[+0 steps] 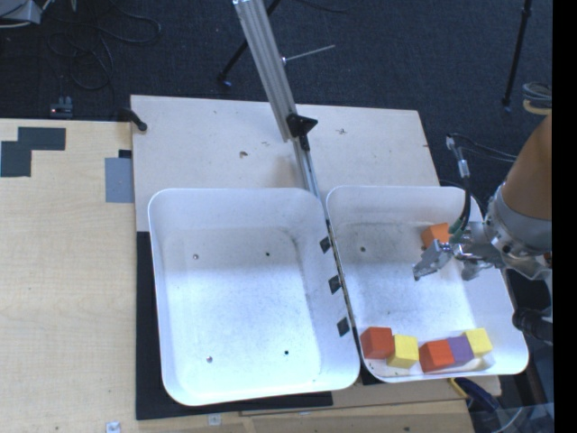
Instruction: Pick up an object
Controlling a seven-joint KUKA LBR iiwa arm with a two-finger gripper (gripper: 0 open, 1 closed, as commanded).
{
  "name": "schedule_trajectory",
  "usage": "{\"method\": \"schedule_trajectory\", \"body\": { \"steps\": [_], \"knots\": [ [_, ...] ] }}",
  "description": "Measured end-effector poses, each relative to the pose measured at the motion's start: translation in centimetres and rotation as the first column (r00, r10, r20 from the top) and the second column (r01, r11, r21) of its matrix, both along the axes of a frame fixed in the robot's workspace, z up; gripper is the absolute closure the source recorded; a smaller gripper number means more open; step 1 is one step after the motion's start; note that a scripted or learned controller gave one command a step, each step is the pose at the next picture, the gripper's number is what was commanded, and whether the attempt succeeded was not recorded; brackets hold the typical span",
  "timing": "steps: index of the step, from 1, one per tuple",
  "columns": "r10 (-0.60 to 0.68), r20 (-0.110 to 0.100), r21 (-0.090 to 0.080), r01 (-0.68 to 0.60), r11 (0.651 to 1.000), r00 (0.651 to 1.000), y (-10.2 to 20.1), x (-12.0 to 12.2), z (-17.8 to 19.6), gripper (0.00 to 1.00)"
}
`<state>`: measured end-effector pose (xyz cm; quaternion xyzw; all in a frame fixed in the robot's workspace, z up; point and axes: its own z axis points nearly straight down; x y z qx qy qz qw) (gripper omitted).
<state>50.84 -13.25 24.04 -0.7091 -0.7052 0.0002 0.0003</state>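
My gripper (444, 272) hangs over the right side of the right bin (397, 207), reaching in from the right. Its two fingers are spread apart, open, with nothing between them. A small orange block (436, 234) lies just behind the fingers, near the bin's right wall, partly hidden by the wrist. Along the bin's front edge sits a row of blocks: a red one (377, 341), a yellow one (405, 351), an orange-red one (436, 354), a purple one (461, 348) and another yellow one (480, 340).
The left bin (180, 207) stands beside the right one, sharing a middle wall with black clips (334, 282). A slanted aluminium bar (270, 70) rises behind the bins. The grey arm with its orange band (532, 179) fills the right edge.
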Motion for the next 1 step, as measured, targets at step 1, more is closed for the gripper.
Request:
{"method": "schedule_trajectory", "body": {
  "steps": [1],
  "knots": [
    [0.004, 0.000, 0.001, -0.004, 1.000, 1.000, -5.35, 5.00, -15.11, 0.00]
  ]
}}
